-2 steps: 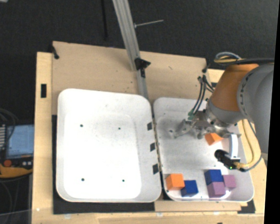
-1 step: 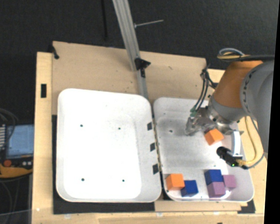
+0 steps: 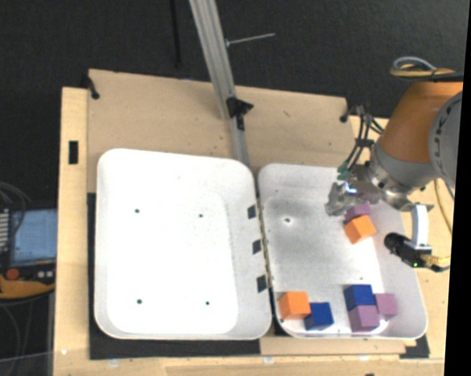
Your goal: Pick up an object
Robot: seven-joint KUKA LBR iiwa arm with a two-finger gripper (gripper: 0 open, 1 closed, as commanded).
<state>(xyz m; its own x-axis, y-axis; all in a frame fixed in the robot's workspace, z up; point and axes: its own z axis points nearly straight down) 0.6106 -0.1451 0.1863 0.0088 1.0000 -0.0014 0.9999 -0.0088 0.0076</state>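
Right now my claw (image 3: 346, 197) hangs low just beside the orange block (image 3: 360, 228) in the right bin (image 3: 295, 252), presumably lined up to grab it. I cannot tell its opening; other blocks cluster well apart from that orange block, along the bin's near wall.

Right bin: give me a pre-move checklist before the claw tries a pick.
1. Claw over the right bin: ok, it sits at the upper right part.
2. Target close by: ok, an orange block and a purple block lie just beside it.
3. Block held already: cannot tell.
4. Other blocks out of the way: ok, the cluster lies along the near edge.
5. Left bin free for a drop: ok.
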